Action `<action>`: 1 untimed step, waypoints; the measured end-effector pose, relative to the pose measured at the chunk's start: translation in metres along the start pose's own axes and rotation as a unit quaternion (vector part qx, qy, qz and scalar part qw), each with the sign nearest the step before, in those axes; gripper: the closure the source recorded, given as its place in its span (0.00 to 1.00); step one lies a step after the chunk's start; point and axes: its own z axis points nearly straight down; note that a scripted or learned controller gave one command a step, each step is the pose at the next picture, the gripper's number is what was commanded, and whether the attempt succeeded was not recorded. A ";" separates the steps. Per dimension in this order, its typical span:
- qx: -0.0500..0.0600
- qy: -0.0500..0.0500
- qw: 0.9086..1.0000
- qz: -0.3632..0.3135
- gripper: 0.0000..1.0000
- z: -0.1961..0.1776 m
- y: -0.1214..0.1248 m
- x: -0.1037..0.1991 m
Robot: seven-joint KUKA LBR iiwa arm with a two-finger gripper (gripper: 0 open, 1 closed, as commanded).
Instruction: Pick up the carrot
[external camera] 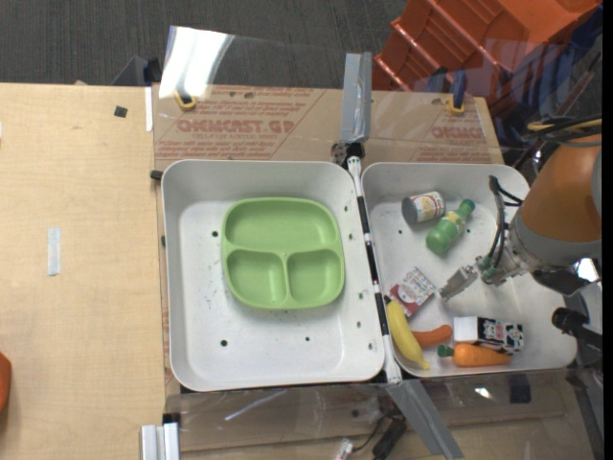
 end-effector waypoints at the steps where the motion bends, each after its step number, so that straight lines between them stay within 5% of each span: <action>1: -0.002 0.001 1.000 0.018 0.00 -0.001 0.028 -0.069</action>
